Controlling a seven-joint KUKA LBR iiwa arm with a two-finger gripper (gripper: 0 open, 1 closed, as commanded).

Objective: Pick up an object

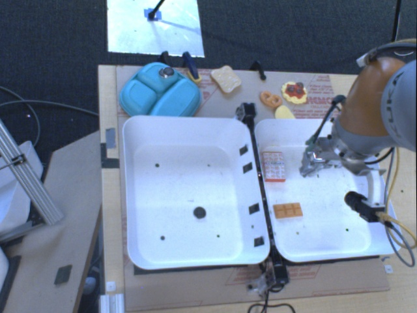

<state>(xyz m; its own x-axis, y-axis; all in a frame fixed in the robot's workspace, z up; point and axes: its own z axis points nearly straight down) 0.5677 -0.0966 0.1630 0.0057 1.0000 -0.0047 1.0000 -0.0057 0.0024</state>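
- I see two shallow white plastic bins with rounded corners: the left bin [163, 149] holds a small dark round disc [199, 212].
- In the right bin [326, 240] the gripper [311, 163], shiny metal, hangs over bare floor; I cannot tell how its jaws stand, and I see nothing in them.
- A flat printed card-like rectangle [273, 166] lies left of the gripper, apart from it.
- A small brown segmented waffle-like piece [287, 210] lies below that, near the divider.

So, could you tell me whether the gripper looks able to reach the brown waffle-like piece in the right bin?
Probably yes: the gripper hangs over the right bin, and the brown piece lies alone on open floor.
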